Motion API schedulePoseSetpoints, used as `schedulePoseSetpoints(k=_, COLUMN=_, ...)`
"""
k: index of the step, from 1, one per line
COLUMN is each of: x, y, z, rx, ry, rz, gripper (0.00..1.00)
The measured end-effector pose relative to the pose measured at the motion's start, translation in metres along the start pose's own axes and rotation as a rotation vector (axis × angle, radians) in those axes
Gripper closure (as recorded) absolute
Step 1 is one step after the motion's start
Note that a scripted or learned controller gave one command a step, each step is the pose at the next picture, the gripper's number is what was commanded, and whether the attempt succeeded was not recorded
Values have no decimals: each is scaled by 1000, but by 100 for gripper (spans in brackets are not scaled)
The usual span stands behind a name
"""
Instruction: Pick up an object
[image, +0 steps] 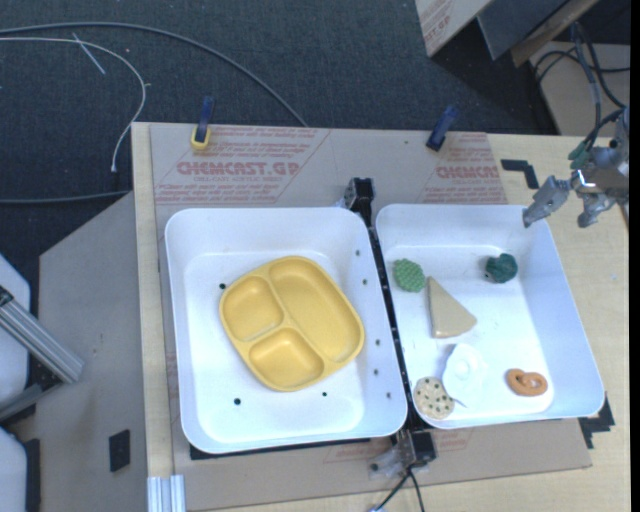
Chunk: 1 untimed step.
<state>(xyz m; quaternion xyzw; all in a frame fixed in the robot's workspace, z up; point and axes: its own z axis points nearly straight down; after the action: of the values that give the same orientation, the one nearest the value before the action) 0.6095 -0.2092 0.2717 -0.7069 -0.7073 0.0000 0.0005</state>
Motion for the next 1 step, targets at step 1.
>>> schedulePoseSetpoints(k=1, x=2, y=-7, z=57, rx=1, ry=1, rz=1, gripper=0)
